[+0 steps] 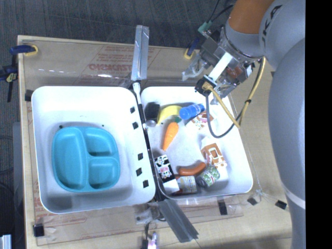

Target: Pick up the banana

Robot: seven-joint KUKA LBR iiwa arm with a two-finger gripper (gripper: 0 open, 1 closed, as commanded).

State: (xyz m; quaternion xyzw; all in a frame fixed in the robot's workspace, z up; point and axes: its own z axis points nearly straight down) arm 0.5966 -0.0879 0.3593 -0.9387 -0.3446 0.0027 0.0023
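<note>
1. One camera view showed two shallow white bins on the tabletop (78,61); the curved yellow banana (167,112) lay at the far end of the right white bin (239,160), touching a blue plastic bottle (191,111) and just above an orange carrot (170,135).
2. The claw (210,83) hovered above that bin's far rim, near the banana, holding nothing; how wide it stood could not be told.
3. Judged step: approach. The next move called for descending left onto the banana, clear of the bottle.
</note>
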